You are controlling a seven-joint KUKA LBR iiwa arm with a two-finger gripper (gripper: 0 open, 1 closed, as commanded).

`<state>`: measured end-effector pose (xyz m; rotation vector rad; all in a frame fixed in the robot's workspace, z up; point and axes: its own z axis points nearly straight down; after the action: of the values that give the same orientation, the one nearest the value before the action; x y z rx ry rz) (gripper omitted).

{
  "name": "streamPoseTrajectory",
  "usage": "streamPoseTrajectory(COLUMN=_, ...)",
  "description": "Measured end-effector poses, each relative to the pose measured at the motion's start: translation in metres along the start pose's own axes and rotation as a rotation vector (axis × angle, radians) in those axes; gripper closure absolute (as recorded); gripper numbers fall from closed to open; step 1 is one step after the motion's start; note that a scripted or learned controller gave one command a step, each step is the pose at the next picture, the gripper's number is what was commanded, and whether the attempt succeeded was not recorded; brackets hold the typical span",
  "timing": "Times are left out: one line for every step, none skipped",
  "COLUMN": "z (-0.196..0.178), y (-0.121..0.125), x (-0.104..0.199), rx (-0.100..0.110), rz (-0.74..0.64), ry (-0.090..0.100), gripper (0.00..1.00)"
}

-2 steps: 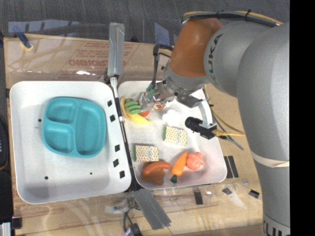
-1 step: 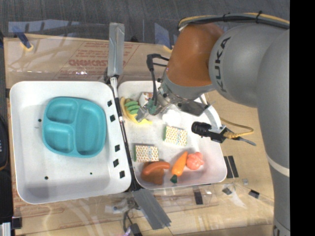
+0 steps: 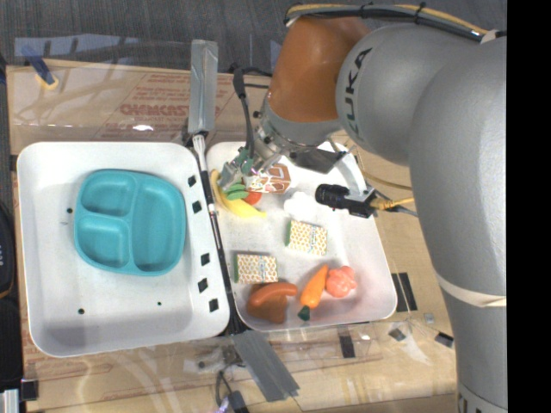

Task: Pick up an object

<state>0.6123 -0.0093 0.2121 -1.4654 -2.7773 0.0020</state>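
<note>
Over the right bin [image 3: 379, 269], the arm [image 3: 430, 101] comes in from the right side of the camera view and folds down so that the gripper [image 3: 237, 175] sits low in the bin's far left corner, close to the divider between the two bins. Its fingers are buried among cables and the toys beneath them, and I cannot tell whether they stand apart or together, nor whether anything is caught between them.

Directly below and touching the gripper's tip region lie a yellow banana [image 3: 245, 208], a small green piece [image 3: 234, 193] and a red piece [image 3: 254, 198], with a printed carton [image 3: 275, 178] just beside them. Any of these could be the object to pick; the banana cluster is nearest. Well apart toward the near edge lie two patterned blocks [image 3: 307, 237], a carrot [image 3: 314, 286], a pink ball [image 3: 342, 282] and a brown sausage [image 3: 271, 298]. The left bin [image 3: 43, 231] holds a teal divided plate [image 3: 131, 222].

The risk, as I judge it, comes from crowding: with several toys packed against the corner wall, the fingers may close on two at once, or pinch an edge so the item slips free on lifting. The curved banana could also roll out of a shallow grasp, and the wall leaves little room for the finger nearest it.
</note>
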Motion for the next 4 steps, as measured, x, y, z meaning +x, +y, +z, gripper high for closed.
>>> streamPoseTrajectory(z=0.000, y=0.039, x=-0.019, rx=-0.002, rz=0.200, ry=-0.001, gripper=1.00)
streamPoseTrajectory(z=-0.025, y=-0.024, x=-0.031, rx=0.000, rz=-0.115, ry=-0.001, gripper=1.00)
streamPoseTrajectory(z=-0.017, y=-0.035, x=-0.015, rx=0.003, rz=0.127, ry=0.001, gripper=1.00)
streamPoseTrajectory(z=-0.020, y=-0.034, x=-0.023, rx=-0.001, rz=0.185, ry=-0.001, gripper=1.00)
